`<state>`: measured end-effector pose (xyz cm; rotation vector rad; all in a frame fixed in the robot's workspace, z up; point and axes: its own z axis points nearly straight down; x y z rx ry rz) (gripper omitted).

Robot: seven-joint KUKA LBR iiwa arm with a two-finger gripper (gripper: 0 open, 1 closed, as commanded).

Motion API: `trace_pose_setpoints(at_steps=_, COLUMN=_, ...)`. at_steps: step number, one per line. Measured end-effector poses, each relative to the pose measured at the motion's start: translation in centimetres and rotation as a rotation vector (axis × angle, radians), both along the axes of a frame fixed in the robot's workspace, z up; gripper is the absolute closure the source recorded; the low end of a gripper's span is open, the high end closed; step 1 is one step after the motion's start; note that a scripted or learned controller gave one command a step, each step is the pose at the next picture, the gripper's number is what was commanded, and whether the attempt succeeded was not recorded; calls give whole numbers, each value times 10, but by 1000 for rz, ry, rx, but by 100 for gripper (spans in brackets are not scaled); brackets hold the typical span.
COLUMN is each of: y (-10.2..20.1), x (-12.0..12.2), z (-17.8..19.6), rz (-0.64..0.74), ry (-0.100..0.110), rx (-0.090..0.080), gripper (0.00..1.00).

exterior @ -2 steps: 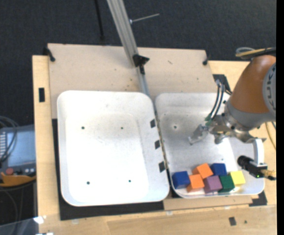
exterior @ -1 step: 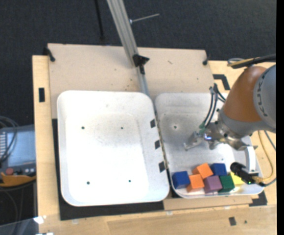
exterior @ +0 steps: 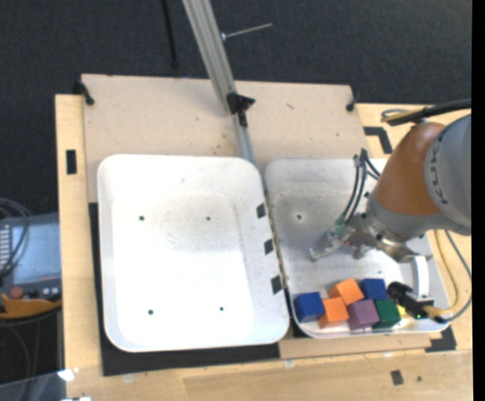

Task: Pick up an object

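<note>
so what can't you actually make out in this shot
- Pincer in the camera view: too small and blurred to tell its state.
- Right bin: its right side lies under the arm.
- Blocks: packed together, so which ones touch or stack is unclear.

Even overhead light, soft shadows, slightly blurry, white bins [exterior: 184,174] bright.

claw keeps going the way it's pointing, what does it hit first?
Probably the bare floor of the right bin. The claw points down and toward the view's left, above a free patch; the blocks lie nearer the camera, off that line. Depth is unclear.
</note>
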<state>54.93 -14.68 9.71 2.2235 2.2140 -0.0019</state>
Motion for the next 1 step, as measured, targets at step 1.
trace_pose_setpoints(at_steps=1, y=0, x=2, z=13, rz=-8, ry=-5, rx=3, gripper=100)
